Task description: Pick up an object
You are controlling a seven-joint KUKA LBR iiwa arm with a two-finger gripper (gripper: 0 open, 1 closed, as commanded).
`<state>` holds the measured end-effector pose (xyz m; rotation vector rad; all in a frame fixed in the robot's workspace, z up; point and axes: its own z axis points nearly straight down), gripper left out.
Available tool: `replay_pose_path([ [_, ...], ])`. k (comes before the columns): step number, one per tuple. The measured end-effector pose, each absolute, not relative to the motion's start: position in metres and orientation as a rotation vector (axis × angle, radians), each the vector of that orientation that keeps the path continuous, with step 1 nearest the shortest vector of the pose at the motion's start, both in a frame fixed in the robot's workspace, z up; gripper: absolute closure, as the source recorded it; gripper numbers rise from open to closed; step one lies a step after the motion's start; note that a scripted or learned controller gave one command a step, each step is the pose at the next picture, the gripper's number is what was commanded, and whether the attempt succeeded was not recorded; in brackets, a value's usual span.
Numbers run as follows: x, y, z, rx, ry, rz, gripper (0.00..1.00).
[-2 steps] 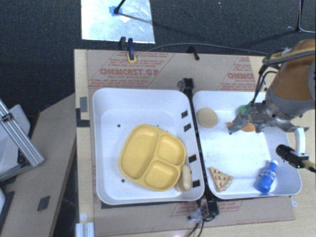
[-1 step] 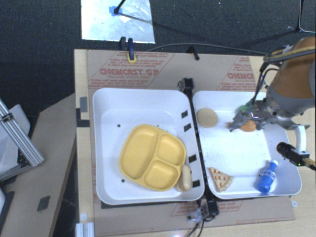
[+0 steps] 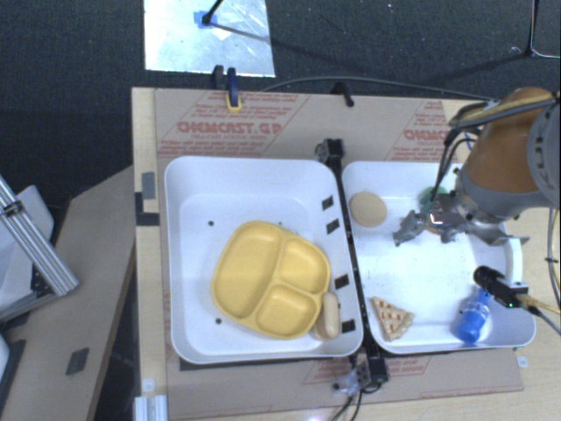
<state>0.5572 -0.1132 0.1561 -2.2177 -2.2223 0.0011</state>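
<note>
Waffle wedge (image 3: 391, 317) at near rim | hand (image 3: 412, 228) mid-bin, floor bare around

Both white bins (image 3: 254, 178) look like smooth, glossy plastic. The yellow divided tray (image 3: 267, 274) appears matt plastic. Far off, a shiny foil-like sheet (image 3: 206, 24) lies on dark, rough carpet (image 3: 70, 60).

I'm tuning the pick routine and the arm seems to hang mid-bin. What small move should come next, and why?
Probably a short shift of the hand toward the round tan cookie-like disc, then a descent. The hand hangs in the right white bin with nothing visibly gripped, and that disc is the closest item; the waffle-patterned triangular wedge and blue plastic bottle-shaped object lie farther off.
</note>
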Motion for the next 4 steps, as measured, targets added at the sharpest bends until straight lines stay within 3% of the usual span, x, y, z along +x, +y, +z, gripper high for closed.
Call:
replay_pose_path([
  [1,0.564,-0.106,0.100,-2.215,-2.224,0.001,0.00],
  [2,0.565,-0.106,0.084,-2.219,-2.222,0.001,0.00],
  [3,0.566,-0.106,0.095,-2.220,-2.225,-0.002,1.00],
  [4,0.563,-0.116,0.152,-2.226,-2.224,-0.005,1.00],
])
